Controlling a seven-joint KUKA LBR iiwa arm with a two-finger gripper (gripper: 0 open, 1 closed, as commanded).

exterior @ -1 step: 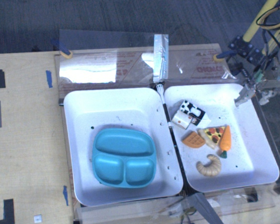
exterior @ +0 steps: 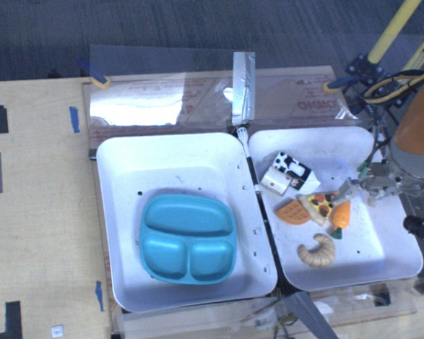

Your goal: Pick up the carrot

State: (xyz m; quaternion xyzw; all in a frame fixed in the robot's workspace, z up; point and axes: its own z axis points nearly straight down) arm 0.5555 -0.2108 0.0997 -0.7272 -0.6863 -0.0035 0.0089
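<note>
The carrot [exterior: 340, 215] is a small orange piece with a green end. It lies tilted in the middle of the right bin [exterior: 392, 257], touching a pizza slice [exterior: 317, 205] on its left. My gripper [exterior: 365, 182] is low over the right side of this bin, just up and right of the carrot. The grey arm and its orange band [exterior: 417, 127] come in from the right edge. Nothing shows in the gripper's grasp.
Around the carrot lie a croissant [exterior: 317, 251] below it, an orange wafer [exterior: 292, 213] to the left and a black-and-white box [exterior: 287, 172] at the upper left. The left bin [exterior: 118, 172] holds a blue divided plate [exterior: 188, 237]. Cables and a yellow pole [exterior: 397, 22] are at the upper right.
</note>
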